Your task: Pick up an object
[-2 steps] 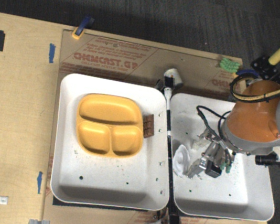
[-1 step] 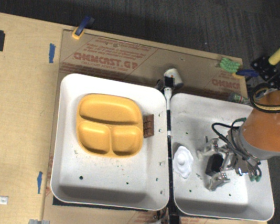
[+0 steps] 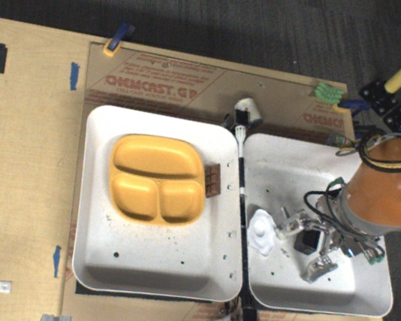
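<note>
While the gripper (image 3: pixel 313 247) hangs low over the right bin (image 3: pixel 360 297), I cannot tell its state. A white crumpled object (image 3: pixel 262 231) lies just beside it.

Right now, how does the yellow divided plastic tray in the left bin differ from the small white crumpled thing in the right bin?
The yellow divided plastic tray is far bigger than the small white crumpled thing. The tray is smooth, rounded, with three compartments; the white thing is lumpy and irregular. The tray lies well away from the gripper; the white thing lies close beside it. Both rest on a bin floor, neither held.
</note>
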You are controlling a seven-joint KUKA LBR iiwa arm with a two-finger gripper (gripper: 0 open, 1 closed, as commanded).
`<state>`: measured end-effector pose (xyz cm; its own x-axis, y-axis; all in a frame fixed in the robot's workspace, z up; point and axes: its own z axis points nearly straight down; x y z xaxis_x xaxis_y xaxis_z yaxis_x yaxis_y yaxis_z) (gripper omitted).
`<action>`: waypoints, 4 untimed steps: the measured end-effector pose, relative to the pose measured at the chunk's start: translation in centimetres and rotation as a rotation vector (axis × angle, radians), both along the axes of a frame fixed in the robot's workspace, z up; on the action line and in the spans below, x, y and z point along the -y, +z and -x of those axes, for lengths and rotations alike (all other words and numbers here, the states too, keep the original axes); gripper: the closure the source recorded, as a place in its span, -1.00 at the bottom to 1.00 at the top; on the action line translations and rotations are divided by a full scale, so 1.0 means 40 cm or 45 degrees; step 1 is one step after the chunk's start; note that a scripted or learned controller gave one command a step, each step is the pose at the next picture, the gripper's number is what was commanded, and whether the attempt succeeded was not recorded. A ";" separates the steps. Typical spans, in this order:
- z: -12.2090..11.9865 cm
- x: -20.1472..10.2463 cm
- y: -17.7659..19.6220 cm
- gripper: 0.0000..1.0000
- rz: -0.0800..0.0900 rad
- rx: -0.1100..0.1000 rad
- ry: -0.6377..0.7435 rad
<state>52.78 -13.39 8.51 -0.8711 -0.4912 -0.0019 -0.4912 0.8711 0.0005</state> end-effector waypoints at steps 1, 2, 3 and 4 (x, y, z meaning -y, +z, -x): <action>0.008 -0.092 0.002 -1.00 0.003 0.002 0.254; 0.032 -0.085 0.000 -1.00 0.001 0.001 0.430; 0.040 -0.080 0.000 -1.00 0.001 0.004 0.720; 0.046 -0.039 -0.001 -1.00 0.001 0.005 1.181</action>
